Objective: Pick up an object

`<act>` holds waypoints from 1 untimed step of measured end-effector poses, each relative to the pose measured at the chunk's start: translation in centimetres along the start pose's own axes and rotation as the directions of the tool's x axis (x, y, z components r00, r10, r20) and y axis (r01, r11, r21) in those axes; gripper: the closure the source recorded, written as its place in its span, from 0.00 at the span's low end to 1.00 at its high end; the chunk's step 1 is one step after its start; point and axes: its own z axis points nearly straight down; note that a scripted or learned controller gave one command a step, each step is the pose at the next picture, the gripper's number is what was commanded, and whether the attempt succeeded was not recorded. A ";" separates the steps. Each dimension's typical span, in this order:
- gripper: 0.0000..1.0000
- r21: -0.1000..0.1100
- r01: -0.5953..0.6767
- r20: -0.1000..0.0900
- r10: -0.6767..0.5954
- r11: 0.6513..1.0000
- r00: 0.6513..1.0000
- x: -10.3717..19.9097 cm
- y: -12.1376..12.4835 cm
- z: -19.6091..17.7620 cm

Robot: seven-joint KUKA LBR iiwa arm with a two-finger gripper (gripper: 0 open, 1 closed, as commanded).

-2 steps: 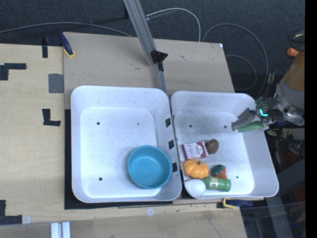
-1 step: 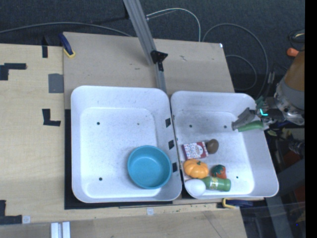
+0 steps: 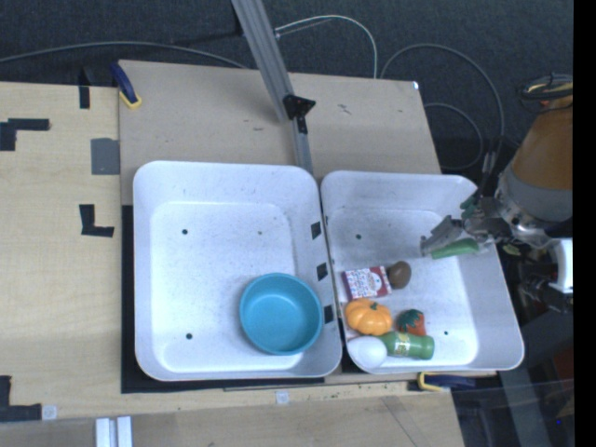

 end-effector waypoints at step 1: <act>0.00 0.000 -0.001 0.000 0.001 1.000 1.000 -0.3 0.4 4.6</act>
